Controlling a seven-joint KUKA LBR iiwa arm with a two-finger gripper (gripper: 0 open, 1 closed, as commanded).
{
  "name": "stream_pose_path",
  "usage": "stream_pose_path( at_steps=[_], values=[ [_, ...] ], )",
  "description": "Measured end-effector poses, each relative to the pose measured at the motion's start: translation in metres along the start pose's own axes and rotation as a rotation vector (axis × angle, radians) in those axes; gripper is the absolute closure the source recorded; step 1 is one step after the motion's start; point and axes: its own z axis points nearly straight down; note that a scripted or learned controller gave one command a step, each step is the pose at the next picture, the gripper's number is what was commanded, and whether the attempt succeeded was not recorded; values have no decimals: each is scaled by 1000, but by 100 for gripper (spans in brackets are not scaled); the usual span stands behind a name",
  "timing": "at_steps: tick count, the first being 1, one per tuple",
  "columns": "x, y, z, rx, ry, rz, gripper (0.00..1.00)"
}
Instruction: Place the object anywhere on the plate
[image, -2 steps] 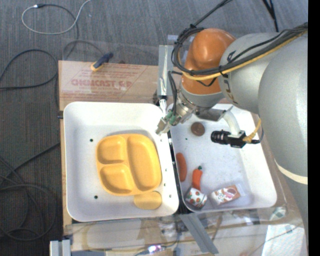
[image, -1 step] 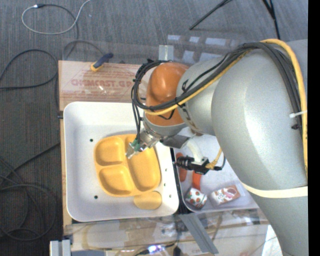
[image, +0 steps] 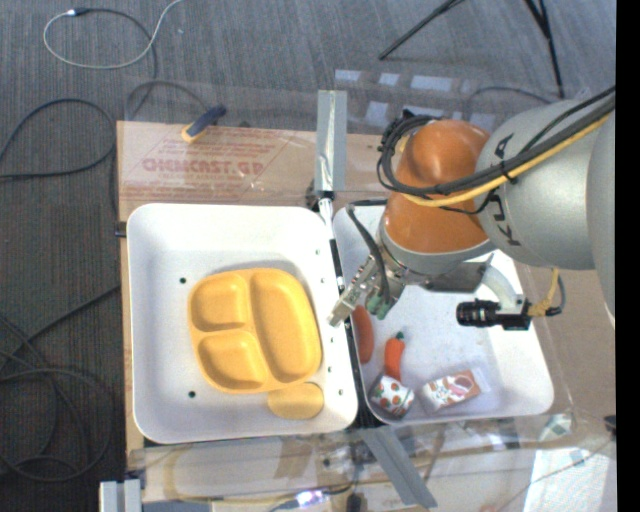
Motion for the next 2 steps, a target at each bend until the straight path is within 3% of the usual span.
stream_pose_path(
  at_steps=[1, 2],
  values=[
    [-8, 80, -15, -2, -1, -19, 100],
    [27, 87, 73, -2, -2, -183, 100]
  ],
)
